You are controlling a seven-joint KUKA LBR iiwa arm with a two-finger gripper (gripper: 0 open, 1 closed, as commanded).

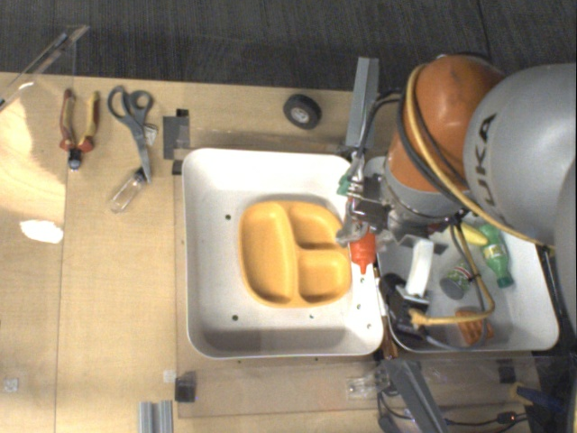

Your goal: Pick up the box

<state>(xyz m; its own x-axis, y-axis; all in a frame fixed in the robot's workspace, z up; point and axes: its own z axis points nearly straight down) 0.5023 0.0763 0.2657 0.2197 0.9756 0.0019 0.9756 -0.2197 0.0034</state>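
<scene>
- Two shallow white bins sit side by side on the wooden counter (99, 314): the left bin (212, 323) and the right bin (532, 332), the second largely covered by the arm.
- One white box (420, 269) lies in the right bin, in its left half, near the wall shared with the left bin.
- Its long axis runs roughly from the far side of the bin towards the near side, leaning slightly, with its upper end tipped to the right in the view. It is narrow and slim; which face is up cannot be told.
- The gripper (353, 228) hangs over the shared wall between the bins, to the left of the box and apart from it. Whether it is open or closed cannot be told, and nothing can be seen held in it.
- A small orange-red item (362, 254) shows just below the gripper at that wall; whether the two touch is unclear.
- A yellow divided tray (270, 251) rests in the middle of the left bin, its right edge near the gripper.
- Beside the box in the right bin are a green bottle (492, 253) to its right and a brush (460, 319) nearer the front wall.
- Scissors (135, 129) and red-handled pliers (77, 124) lie on the counter well left of the bins, and a black roll (302, 111) lies behind the left bin.
</scene>
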